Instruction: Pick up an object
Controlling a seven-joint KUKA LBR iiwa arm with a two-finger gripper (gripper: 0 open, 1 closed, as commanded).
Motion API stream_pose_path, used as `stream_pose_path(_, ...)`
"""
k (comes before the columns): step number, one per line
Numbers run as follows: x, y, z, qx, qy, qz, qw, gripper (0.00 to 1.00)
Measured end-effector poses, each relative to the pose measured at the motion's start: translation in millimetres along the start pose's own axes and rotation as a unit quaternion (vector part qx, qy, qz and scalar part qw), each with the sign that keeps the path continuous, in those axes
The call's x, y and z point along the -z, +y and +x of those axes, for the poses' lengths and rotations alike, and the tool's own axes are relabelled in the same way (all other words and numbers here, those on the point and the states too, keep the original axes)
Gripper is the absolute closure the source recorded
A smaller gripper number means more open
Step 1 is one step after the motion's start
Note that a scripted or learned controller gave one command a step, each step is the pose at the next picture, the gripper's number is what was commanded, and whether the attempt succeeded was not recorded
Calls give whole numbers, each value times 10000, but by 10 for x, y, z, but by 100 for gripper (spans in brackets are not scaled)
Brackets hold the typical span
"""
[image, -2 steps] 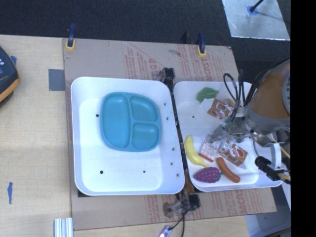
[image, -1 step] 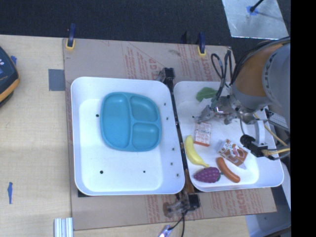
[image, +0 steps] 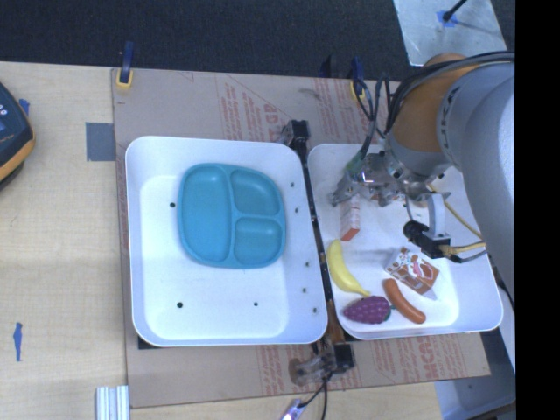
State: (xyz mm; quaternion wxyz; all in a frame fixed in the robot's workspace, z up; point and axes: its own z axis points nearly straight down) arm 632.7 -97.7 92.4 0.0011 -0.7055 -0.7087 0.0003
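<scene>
The gripper (image: 382, 185) hung over the right bin (image: 477, 318); its state could not be told. Just below lay 1 small carton (image: 351, 224), probably light and stiff, best pinched across its narrow sides.

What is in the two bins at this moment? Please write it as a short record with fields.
left bin: holds a blue divided plate
right bin: holds a banana, a bunch of purple grapes, a hot dog sausage, a small red-and-white packet and a small white-and-orange item
arm: reaches in from the right, over the far part of the right bin
gripper: low over the right bin, above the white-and-orange item; hold not visible
bench: tan, with brown cardboard under the bins
</scene>
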Motion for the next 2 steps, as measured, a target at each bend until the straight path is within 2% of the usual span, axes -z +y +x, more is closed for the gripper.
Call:
stream_pose_path(1, -12, 175, -2, -38, 22, 170, 9998, 0)
stream_pose_path(2, 92, 174, -25, -15, -5, 170, 9999, 100)
